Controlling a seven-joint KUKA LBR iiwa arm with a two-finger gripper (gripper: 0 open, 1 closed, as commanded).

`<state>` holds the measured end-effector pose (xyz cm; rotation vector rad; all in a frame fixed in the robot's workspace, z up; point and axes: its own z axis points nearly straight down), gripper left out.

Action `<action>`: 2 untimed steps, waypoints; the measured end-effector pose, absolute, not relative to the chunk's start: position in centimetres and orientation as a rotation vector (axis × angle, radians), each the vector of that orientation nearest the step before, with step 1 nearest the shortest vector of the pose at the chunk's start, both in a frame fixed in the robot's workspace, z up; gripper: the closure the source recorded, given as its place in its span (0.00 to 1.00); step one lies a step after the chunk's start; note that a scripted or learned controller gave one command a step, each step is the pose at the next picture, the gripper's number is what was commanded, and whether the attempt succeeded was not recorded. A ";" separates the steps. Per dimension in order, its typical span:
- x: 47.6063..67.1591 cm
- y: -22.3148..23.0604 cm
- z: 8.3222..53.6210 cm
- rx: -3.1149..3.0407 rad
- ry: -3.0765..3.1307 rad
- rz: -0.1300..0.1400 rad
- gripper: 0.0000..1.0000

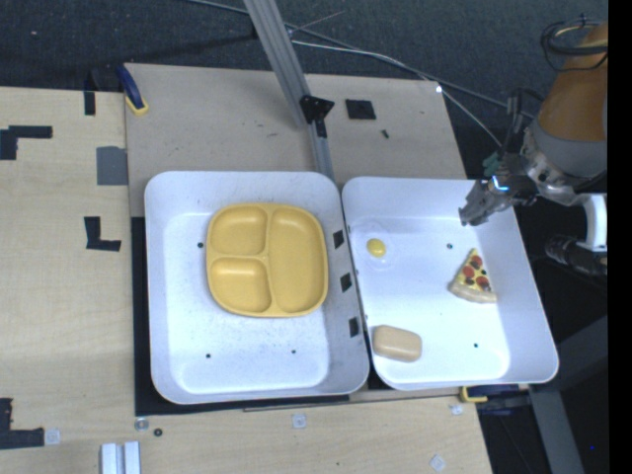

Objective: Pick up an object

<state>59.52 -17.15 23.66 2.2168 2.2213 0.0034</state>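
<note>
Camera view, left to right: bench top (59,294) with black tape marks, then left bin (168,363) holding one yellow divided plate (267,260), three compartments, lying flat near the bin's middle. Right bin (523,349) touches the left bin along the shared edge. Inside it: small yellow round piece (376,248) near the upper left, tan oblong block (397,344) near the front left, pizza slice toy (474,276) toward the right side, all well apart from each other. Gripper (476,208) sits above the right bin's upper right corner, dark and small in frame; jaw spacing can't be read, nothing seen between them. Grey arm with orange band (573,107) comes in from the right. Nearest candidate is the pizza slice, just below and close to the gripper. Judgement: slice looks like light rigid plastic, flat and wedge-shaped, low profile, so likely to slide on the smooth bin floor; best taken across the two straight sides near the wide crust end. Tan block looks chunkier, rounded, easier to pinch across its short width. Round yellow piece is tiny, may roll or skid away. Plate is wide and shallow, poor fit for a two-finger pinch except at the rim.
</note>
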 end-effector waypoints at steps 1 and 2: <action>59.2 -12.0 22.4 2.218 2.228 -0.002 1.00; 57.9 -7.3 22.4 2.218 2.229 -0.002 1.00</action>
